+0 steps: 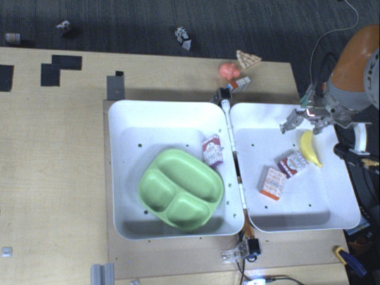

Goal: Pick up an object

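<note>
From the camera view I have the gripper (304, 122) over the upper part of the right bin (332, 215), reaching in from the right under the grey wrist and the orange band (355, 57). Its two fingers stand apart, with nothing between them.

Just below the gripper and a little to its right lies a yellow banana (309, 149), close under the fingertips, though I cannot tell whether they touch it. Further below the gripper, toward the bin's middle, sits a small red and white packet (292, 163), nearly touching the lower end of the banana. Beside that packet, lower and to the left of the gripper, lies an orange and white carton (272, 183), tilted on the bin floor.

Well to the gripper's left, across the divider, is the left bin (127, 177). A green divided plate (181, 187) with three compartments takes up most of its floor. Another red and white packet (212, 150) stands against the plate's upper right edge, near the divider.

Above and left of the gripper, outside the bins on the wooden bench (53, 177), I see a pink lump (230, 71) and, just beside it, a wedge-shaped toy pizza slice (248, 59).
</note>
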`<action>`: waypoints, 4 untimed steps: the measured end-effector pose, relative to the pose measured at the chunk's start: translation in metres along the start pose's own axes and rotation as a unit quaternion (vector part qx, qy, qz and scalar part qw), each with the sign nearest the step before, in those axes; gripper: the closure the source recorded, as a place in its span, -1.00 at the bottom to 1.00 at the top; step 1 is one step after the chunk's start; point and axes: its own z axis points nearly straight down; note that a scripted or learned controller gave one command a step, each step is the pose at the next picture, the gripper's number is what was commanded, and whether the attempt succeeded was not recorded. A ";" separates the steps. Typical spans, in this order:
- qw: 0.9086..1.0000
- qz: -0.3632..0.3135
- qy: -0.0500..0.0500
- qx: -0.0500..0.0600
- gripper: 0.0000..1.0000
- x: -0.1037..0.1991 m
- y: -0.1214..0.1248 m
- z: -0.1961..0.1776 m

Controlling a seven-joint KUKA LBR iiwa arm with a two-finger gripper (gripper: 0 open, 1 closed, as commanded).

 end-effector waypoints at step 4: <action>1.000 0.000 0.000 -0.003 -1.00 0.049 -0.057 0.057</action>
